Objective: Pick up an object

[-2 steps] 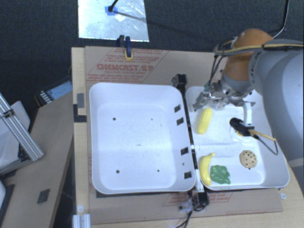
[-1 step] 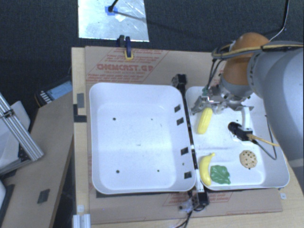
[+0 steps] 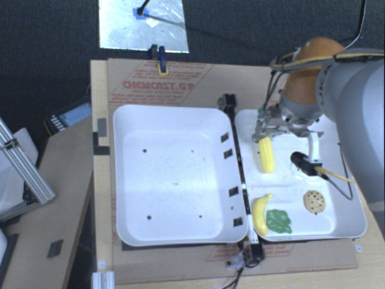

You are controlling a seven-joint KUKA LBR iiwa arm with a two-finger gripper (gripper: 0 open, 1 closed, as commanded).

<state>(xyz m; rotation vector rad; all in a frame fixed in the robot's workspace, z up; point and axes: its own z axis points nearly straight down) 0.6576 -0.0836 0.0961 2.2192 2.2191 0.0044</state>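
In the right bin (image 3: 343, 224) lie a yellow corn cob (image 3: 266, 156), a yellow banana (image 3: 260, 214), a green leafy piece (image 3: 279, 221) touching the banana, and a round speckled cookie (image 3: 313, 201). My gripper (image 3: 265, 131) reaches down into the bin's far left part. It sits right at the far end of the corn cob. The grey wrist with its orange band (image 3: 313, 53) hangs above it and hides the bin's far right corner.
The left bin (image 3: 123, 179) stands beside the right one, their rims meeting at a row of black clips (image 3: 231, 155). A foil sheet (image 3: 143, 17) and a yellow clamp (image 3: 162, 62) lie behind the bins. A metal rail (image 3: 21, 161) stands at far left.
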